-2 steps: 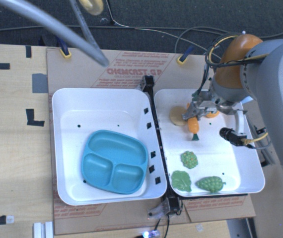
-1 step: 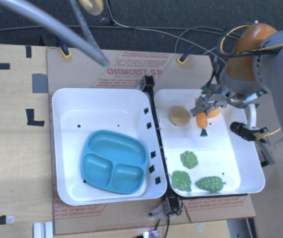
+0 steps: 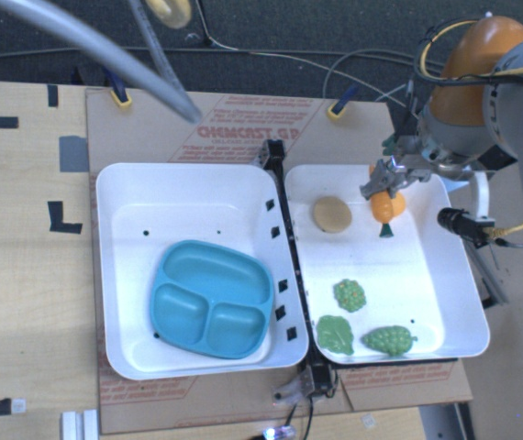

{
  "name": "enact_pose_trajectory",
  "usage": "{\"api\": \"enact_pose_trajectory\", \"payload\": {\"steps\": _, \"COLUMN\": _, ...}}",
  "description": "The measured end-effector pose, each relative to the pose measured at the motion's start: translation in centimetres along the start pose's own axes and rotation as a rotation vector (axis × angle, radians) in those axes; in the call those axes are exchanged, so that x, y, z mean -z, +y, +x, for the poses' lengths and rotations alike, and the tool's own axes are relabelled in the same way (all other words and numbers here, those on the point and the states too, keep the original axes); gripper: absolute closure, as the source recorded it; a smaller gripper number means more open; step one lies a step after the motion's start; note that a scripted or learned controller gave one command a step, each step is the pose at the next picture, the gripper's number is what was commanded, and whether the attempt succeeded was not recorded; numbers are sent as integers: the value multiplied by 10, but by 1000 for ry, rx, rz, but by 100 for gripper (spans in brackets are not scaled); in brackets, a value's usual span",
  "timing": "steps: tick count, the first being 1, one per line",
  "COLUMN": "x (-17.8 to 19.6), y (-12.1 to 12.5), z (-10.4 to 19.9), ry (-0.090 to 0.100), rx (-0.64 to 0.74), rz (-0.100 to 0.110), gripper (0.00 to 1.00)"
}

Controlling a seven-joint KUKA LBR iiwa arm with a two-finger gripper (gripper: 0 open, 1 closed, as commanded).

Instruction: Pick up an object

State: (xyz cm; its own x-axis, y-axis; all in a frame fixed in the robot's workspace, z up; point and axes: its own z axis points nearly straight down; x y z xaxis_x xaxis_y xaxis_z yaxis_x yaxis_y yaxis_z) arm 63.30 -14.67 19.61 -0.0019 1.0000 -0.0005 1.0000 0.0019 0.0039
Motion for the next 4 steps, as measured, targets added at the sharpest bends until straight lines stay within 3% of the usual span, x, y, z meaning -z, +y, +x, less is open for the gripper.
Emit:
{"api": "enact_pose_trajectory", "payload": {"steps": 1, "x": 60, "y": -7, "z": 0, "ry": -1, "rx": 0, "rz": -1, "gripper": 100}}
{"api": "enact_pose_trajectory", "payload": {"steps": 2, "x": 93, "y": -6, "z": 0, "ry": 0, "rx": 0, "rz": 1, "gripper": 100}}
{"api": "enact_pose_trajectory", "payload": {"steps": 4, "x": 74, "y": -7, "z": 116, "ry": 2, "rx": 5, "rz": 5, "gripper": 100}}
